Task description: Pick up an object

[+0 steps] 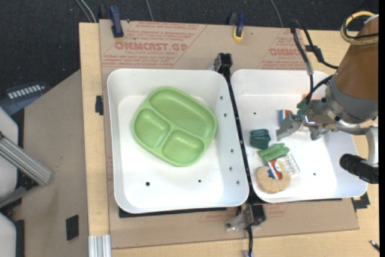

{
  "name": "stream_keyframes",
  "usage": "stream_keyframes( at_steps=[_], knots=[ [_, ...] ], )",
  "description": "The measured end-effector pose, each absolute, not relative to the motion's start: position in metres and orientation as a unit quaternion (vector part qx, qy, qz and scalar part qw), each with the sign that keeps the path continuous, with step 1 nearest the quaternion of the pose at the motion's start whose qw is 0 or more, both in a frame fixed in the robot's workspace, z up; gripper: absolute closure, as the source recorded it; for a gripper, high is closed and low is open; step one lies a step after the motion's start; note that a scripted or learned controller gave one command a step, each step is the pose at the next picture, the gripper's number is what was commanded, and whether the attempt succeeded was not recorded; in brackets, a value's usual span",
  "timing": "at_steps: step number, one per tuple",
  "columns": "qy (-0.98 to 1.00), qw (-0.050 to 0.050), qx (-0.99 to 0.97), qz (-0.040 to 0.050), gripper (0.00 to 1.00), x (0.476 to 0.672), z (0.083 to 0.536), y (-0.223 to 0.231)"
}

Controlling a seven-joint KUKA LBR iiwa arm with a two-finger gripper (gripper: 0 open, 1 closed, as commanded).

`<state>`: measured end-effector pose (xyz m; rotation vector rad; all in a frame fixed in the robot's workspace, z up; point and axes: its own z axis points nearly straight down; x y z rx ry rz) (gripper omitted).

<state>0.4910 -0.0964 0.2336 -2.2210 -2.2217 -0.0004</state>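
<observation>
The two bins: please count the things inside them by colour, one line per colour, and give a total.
Light green: 2, the divided plate and a small green piece
Dark green: 1, a block
Tan: 1, a round cookie
White with print: 1, a packet
Total: 5

Arm (356, 78) reaching in from right, wrist bent down, hand (293, 123) low.

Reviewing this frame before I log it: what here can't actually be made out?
- Gripper, camera view: small and blurred against the right bin; whether the jaws are open or shut cannot be told, nor whether anything sits between them.
- Arm: cut off by the right edge.
- Small items by the dark green block: the packet overlaps the tan round piece; too small to identify.
- Green divided plate, left bin: plainly visible.
</observation>
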Motion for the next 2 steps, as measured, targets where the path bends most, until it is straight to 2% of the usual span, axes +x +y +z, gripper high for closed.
stream_keyframes(
  at_steps=[1, 2],
  knots=[
    [-0.708, -0.001, -0.707, -0.0007, 0.00, 0.562, 0.251, -0.092],
    [-0.708, -0.002, -0.706, -0.0015, 0.00, 0.616, 0.286, -0.059]
  ],
)
